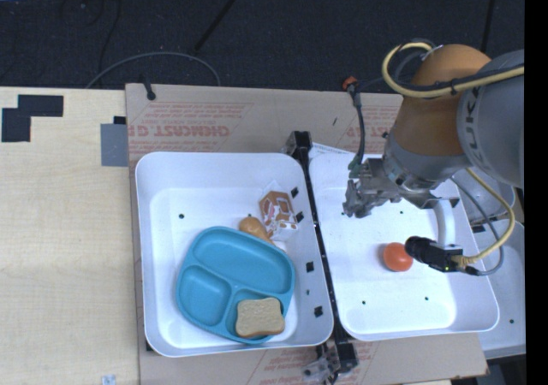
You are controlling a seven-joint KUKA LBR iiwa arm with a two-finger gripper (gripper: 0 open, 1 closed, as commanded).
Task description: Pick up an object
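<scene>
My gripper (358, 201) hangs over the upper left part of the right bin (377, 323), close to the divider between the bins. An orange-red ball (396, 257) lies on the right bin's floor, below and to the right of the gripper and apart from it. In the left bin (158, 204) a blue divided plate (227, 276) carries a slice of bread (259, 317) in its lower right compartment. A small brown roll (253, 227) and a clear packet with a brown print (278, 209) lie just above the plate.
A black divider rail (313, 246) runs between the two bins. The grey arm with its orange band (437, 109) comes in from the upper right over the right bin. Cardboard (214, 122) lies under both bins.
</scene>
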